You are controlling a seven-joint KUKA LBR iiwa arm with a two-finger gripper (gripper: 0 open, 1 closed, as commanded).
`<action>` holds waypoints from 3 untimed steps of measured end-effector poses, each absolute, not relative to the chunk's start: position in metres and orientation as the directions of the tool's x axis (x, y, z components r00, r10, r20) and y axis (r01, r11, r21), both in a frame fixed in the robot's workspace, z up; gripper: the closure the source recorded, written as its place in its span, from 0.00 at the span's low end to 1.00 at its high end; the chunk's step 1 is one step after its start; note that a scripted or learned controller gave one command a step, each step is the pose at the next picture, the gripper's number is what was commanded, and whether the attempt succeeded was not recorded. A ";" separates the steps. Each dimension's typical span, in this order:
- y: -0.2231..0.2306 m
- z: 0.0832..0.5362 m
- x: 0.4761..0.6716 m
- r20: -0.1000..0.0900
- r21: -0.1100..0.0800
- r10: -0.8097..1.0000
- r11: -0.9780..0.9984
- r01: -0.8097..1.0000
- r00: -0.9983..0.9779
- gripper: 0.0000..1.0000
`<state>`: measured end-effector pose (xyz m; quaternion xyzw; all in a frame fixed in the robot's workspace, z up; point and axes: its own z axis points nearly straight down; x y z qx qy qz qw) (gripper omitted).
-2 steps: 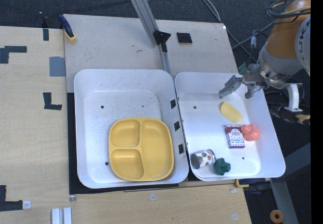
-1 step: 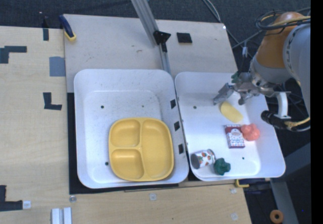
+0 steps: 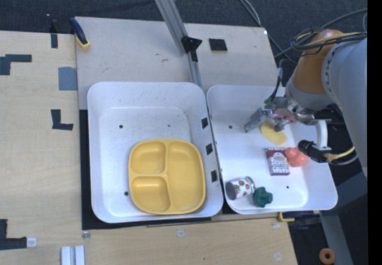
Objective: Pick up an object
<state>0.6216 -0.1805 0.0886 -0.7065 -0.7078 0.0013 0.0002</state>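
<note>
On the counter [image 3: 137,55], the claw [image 3: 262,119] hangs low in the right bin [image 3: 239,156], just beside and above a pale yellow piece [image 3: 274,135], and I cannot tell how it is set. Near that piece lie a small red-and-white carton [image 3: 278,161] with an orange-pink lump [image 3: 295,156] touching its right side, and towards the front edge a printed white cup [image 3: 240,187] on its side just beside a dark green lump [image 3: 262,197]. The left bin [image 3: 107,138] holds a yellow divided plate [image 3: 166,176].
</note>
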 end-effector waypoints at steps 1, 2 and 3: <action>-0.180 0.102 0.623 -0.001 0.000 1.000 0.004 1.000 -0.004 1.00; -0.180 0.161 0.618 0.000 -0.001 1.000 0.002 1.000 -0.002 1.00; -0.182 0.204 0.619 -0.001 0.002 1.000 0.002 1.000 -0.002 1.00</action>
